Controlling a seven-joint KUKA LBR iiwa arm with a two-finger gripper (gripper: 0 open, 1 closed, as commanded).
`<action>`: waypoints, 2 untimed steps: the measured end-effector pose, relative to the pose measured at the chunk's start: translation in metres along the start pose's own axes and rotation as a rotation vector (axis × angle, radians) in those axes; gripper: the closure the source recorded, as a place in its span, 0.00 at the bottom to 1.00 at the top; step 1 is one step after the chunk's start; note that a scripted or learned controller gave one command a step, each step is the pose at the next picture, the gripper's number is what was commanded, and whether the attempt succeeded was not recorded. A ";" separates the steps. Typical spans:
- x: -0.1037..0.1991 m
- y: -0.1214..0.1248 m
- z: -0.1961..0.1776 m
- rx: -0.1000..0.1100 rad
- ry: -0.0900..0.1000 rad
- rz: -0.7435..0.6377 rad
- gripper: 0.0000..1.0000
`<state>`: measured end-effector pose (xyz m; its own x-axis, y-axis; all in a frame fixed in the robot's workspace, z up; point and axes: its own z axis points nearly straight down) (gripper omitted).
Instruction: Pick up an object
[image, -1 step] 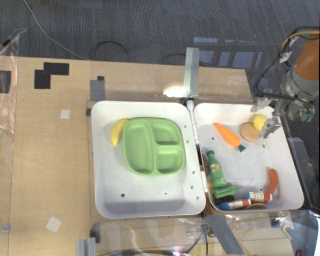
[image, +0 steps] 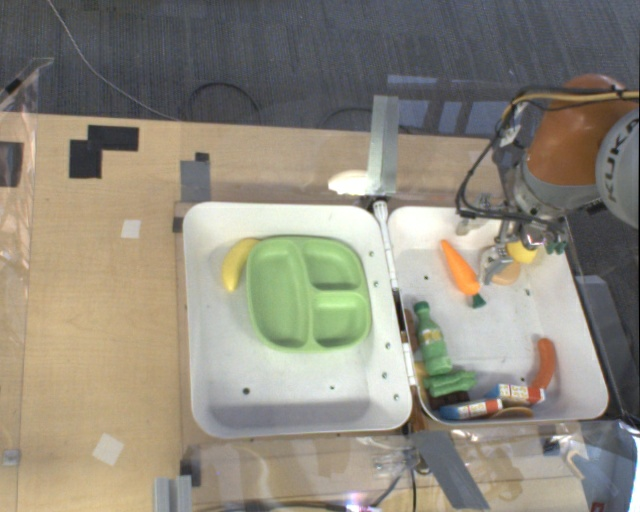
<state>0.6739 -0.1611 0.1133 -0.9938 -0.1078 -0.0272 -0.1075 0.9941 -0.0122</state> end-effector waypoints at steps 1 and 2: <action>-0.002 0.050 0.021 -0.009 0.022 0.004 0.00; -0.007 0.051 0.008 -0.007 0.002 -0.001 1.00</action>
<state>0.6756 -0.1094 0.1053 -0.9937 -0.1087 -0.0256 -0.1086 0.9941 -0.0056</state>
